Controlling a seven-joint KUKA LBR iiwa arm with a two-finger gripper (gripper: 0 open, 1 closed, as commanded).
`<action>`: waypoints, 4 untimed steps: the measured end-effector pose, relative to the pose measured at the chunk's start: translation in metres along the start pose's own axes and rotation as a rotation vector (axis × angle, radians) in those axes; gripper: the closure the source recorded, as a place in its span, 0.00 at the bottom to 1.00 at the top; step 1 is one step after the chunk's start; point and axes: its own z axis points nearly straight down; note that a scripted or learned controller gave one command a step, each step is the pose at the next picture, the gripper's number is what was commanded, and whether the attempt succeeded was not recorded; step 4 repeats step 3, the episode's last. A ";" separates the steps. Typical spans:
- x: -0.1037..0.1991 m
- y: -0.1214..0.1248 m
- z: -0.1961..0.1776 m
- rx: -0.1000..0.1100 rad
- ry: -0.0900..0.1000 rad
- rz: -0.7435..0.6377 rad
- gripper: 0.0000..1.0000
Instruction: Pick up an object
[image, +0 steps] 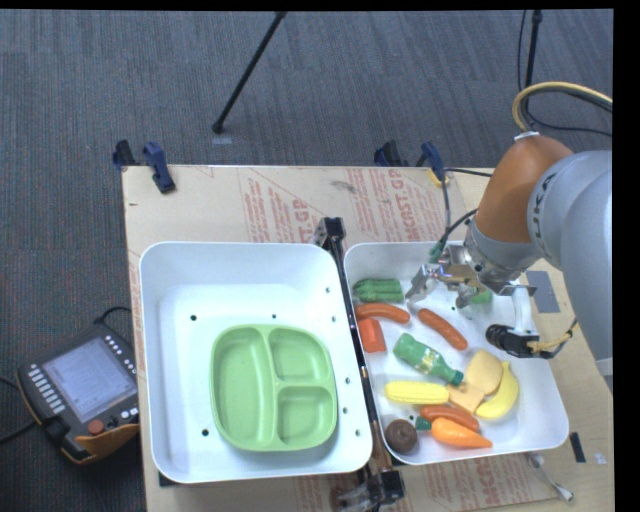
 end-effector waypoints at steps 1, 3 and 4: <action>0.007 -0.048 -0.001 -0.001 0.000 -0.098 0.00; 0.048 -0.114 -0.160 -0.004 -0.001 -0.363 1.00; 0.048 -0.114 -0.160 -0.004 -0.001 -0.363 1.00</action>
